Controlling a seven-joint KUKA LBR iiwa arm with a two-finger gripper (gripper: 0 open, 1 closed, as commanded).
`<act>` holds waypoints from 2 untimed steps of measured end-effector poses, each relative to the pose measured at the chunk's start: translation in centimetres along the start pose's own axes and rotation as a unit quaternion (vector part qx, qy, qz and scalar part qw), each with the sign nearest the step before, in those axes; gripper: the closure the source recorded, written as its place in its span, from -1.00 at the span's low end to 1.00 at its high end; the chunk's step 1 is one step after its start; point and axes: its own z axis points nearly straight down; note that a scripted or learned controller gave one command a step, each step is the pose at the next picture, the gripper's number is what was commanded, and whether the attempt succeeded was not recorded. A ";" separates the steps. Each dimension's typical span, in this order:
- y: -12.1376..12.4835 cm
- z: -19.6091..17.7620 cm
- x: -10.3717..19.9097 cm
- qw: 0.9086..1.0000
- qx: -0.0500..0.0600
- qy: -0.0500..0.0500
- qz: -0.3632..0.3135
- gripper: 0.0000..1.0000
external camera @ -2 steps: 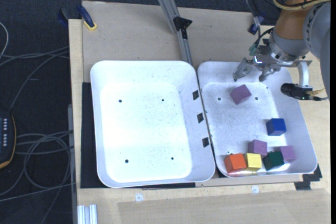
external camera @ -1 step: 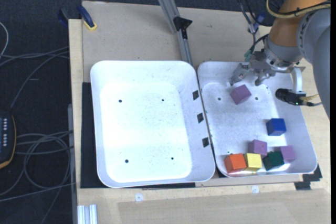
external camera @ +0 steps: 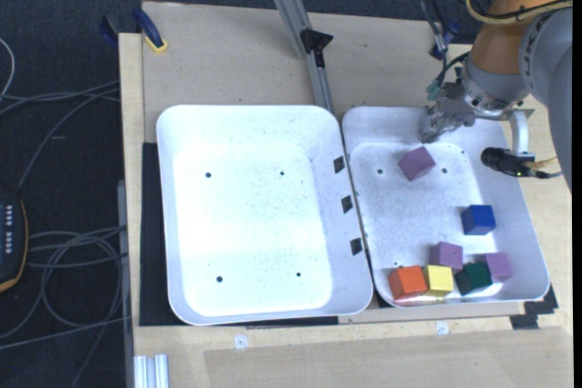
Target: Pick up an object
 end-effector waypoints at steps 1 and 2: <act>-0.8 -5.1 0.1 1.000 -0.002 0.000 0.001 1.00; -0.6 -11.4 -0.7 1.000 -0.004 -0.001 0.001 1.00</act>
